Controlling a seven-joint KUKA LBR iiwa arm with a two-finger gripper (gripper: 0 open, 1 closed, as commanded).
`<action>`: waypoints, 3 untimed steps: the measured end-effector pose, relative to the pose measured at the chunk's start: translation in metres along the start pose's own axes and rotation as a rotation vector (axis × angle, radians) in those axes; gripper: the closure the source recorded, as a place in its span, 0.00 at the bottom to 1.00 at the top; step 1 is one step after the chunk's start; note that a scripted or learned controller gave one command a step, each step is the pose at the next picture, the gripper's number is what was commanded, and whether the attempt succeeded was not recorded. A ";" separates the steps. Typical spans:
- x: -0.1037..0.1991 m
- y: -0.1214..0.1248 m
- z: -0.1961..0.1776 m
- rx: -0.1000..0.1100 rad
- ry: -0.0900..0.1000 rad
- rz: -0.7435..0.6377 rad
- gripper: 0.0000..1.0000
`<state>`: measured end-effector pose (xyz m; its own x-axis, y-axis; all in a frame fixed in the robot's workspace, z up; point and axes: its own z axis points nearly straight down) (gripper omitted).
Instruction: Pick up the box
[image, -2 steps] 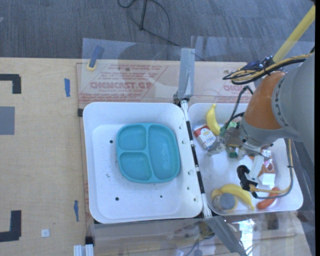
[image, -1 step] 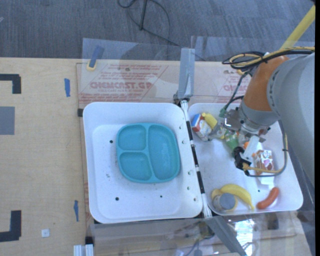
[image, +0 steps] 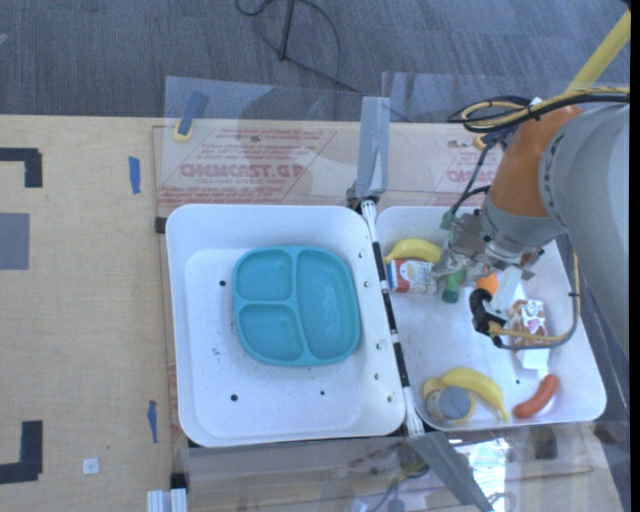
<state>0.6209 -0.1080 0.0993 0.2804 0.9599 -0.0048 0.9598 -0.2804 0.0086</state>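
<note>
- The grey arm enters from the right of the camera view, its thick rounded link taking up the upper right corner
- An orange band wraps the arm just above the wrist, on the side facing left
- Below the band the wrist narrows to a grey flange and slants down and to the left
- The gripper hangs from that flange, low and tilted, with its tip towards the lower left
- Dark cables loop over the top of the arm near the band, and a thin cable curves down along its right side
</note>
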 end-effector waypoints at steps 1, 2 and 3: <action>0.067 -0.058 -0.086 0.009 0.006 -0.119 1.00; 0.177 -0.052 -0.125 0.007 0.006 -0.256 1.00; 0.076 -0.147 -0.086 0.011 0.006 -0.251 1.00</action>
<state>0.5001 0.0065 0.1836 0.0327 0.9995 0.0002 0.9995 -0.0327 -0.0028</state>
